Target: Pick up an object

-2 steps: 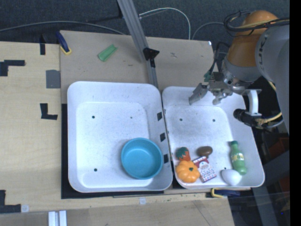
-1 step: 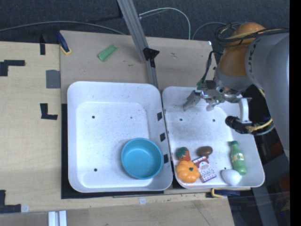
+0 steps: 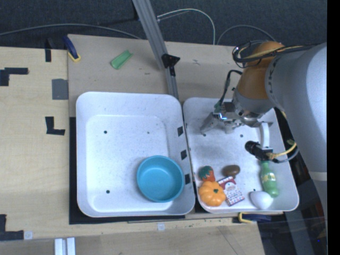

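My gripper (image 3: 216, 127) hangs over the upper part of the right bin (image 3: 197, 152), its fingers spread open with nothing between them. Along that bin's near edge lie an orange pumpkin (image 3: 212, 193), a small red and green thing (image 3: 206, 173), a brown oval thing (image 3: 231, 170), a red and white packet (image 3: 232, 190), a white egg-shaped thing (image 3: 260, 199) and a green bottle (image 3: 269, 180). All of them lie well below the gripper in the view. A blue bowl (image 3: 159, 178) sits in the near right corner of the left bin (image 3: 90, 142).
A slanted metal pole (image 3: 153, 31) crosses the bench behind the bins and ends near their shared top edge. A green block (image 3: 120, 59) lies on the bench at the back. The arm's grey body fills the right side.
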You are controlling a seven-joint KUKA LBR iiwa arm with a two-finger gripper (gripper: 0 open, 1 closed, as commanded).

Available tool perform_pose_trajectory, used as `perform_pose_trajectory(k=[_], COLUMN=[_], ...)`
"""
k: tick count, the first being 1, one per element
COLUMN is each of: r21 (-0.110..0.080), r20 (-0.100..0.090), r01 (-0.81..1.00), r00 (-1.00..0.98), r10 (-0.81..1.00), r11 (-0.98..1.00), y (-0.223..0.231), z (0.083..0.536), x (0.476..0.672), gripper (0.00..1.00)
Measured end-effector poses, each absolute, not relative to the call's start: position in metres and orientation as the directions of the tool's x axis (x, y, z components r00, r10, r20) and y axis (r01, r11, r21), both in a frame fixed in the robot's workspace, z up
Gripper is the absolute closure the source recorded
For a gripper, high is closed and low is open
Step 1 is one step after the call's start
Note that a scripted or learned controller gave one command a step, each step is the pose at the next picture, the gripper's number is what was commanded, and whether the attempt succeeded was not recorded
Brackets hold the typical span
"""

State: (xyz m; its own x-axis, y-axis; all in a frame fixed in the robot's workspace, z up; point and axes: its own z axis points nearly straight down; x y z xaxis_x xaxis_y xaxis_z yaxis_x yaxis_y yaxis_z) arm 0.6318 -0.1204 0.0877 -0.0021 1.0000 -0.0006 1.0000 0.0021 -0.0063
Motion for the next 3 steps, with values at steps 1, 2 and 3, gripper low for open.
perform_pose_trajectory(k=[1,2,3], r21=[-0.002,0.004,0.006], r20=[0.000,0.000,-0.001], r01=[1.000,1.000,1.000], r00=[-0.004,-0.003,-0.002], r10=[1.000,1.000,1.000], r11=[0.004,0.003,0.002], y=[-0.120,-0.109,-0.107], z=[0.101,0.155,0.210], x=[0.633,0.633,0.644], gripper=[1.00,1.00,1.00])
